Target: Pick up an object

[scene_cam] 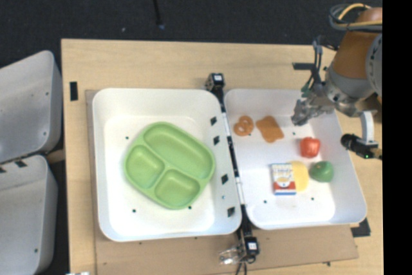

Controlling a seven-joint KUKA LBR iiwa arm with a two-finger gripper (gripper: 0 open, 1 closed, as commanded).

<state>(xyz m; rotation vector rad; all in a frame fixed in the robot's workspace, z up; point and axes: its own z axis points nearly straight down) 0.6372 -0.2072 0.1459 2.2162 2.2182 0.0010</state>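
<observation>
The right bin [335, 206] holds a small pretzel [243, 125], an orange-brown bread piece [270, 129], a red tomato-like item [309, 147], a green round item [321, 171], a yellow piece [300, 174] and a small white carton with red and blue print [282, 179]. My gripper [301, 114] hangs over the bin's upper right part, right of the bread piece and just above the red item. Nothing shows between its fingers.
The left bin [106, 209] holds a green divided plate [169, 165]. A ridge with black clips [226, 158] separates the two bins. The arm's orange band [353, 55] stands at the right edge.
</observation>
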